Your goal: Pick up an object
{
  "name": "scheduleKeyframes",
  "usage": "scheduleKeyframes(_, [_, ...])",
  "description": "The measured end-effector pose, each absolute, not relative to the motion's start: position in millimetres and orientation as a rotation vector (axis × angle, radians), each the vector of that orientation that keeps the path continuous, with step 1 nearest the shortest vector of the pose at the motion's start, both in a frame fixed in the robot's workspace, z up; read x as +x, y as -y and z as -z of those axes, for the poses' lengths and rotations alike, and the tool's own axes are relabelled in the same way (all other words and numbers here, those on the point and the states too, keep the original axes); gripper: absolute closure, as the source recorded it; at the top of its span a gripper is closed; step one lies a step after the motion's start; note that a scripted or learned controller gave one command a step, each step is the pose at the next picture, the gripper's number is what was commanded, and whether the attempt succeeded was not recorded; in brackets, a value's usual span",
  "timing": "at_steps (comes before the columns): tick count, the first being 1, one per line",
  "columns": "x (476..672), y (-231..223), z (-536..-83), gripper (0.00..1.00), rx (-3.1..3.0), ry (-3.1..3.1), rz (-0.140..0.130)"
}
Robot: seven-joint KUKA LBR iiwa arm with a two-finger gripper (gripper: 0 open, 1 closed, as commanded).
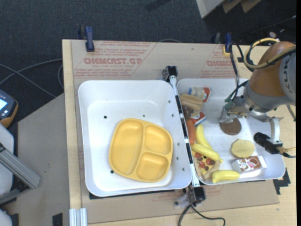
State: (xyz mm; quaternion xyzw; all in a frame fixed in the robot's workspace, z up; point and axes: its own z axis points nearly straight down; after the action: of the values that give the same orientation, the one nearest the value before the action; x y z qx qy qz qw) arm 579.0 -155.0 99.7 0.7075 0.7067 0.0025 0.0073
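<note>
Left bin (94, 126): I see yellow divided plate (140, 149). Right bin (277, 171): bananas (203, 145) along left wall, brown round patty (231, 126) mid-bin, pale cookie (242, 148) just below it. Gripper (230, 115) directly over patty, touching or nearly. Can't tell its state from here.

White bins (94, 102); yellow tray (140, 149); yellow bananas (203, 144); brown disc (231, 126); tan cookie (242, 148); grey arm (273, 86), orange band.
</note>
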Motion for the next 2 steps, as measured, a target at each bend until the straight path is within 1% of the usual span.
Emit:
scheduleKeyframes(1, [578.6,154.8,-98.8,0.0,2.214,-2.211,-0.007])
scheduleKeyframes(2, [574.3,174.9,-87.9,0.0,2.217,-2.217,-0.007])
